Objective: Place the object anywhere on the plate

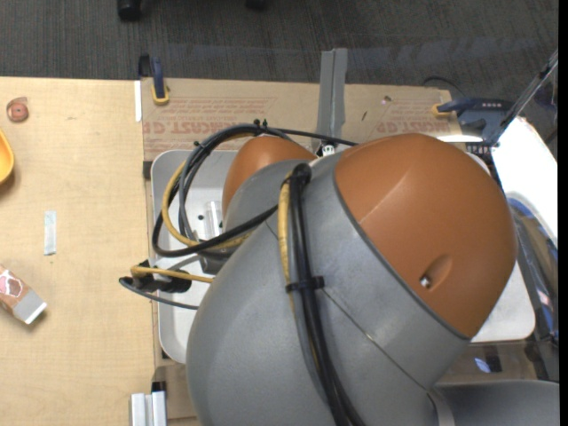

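A single fixed camera looks down at a slant on the counter [80, 176], very near the arm [355, 309] (which blocks most of the bin [173, 327]).

arm [355, 309] reaches in from the right, sits over most of the near bin [173, 327]; only the bin's left wall and a bit of floor show. cables [191, 211] loop off the arm's left side, over the bin. second bin [532, 167] at right, behind the arm. table [80, 167] left of the bins: small packet [19, 295] near its left edge, thin strip [50, 233] just behind it. clamps [158, 82] on the far edge.
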Motion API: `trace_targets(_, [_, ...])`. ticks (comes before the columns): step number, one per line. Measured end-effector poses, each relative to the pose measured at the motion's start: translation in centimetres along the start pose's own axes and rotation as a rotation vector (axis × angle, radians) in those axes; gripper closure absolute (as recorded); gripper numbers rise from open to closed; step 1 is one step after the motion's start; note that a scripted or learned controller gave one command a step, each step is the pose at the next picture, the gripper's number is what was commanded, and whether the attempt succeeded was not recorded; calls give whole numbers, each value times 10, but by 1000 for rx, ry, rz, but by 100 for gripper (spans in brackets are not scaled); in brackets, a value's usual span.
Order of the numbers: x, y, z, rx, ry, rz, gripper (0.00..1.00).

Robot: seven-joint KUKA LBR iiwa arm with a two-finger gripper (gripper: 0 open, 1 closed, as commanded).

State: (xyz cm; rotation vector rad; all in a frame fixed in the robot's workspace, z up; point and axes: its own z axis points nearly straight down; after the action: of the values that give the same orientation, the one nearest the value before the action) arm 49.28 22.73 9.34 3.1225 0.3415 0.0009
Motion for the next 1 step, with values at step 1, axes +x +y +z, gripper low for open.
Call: trace_targets(1, [2, 3, -9, -4, 4, 4, 100])
